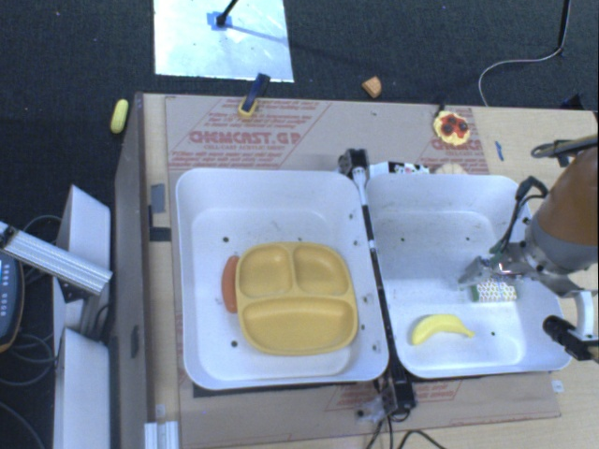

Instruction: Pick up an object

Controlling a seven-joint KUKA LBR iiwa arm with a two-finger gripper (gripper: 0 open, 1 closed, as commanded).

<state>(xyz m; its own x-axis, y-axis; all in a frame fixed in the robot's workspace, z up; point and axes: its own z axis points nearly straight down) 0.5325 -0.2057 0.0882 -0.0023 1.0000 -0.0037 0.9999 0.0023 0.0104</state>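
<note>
yellow plate (296, 299) (three compartments), floor metal sheet (223, 26)

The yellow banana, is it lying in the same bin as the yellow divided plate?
No, the banana lies in the right bin, while the yellow divided plate sits in the left bin.
</note>
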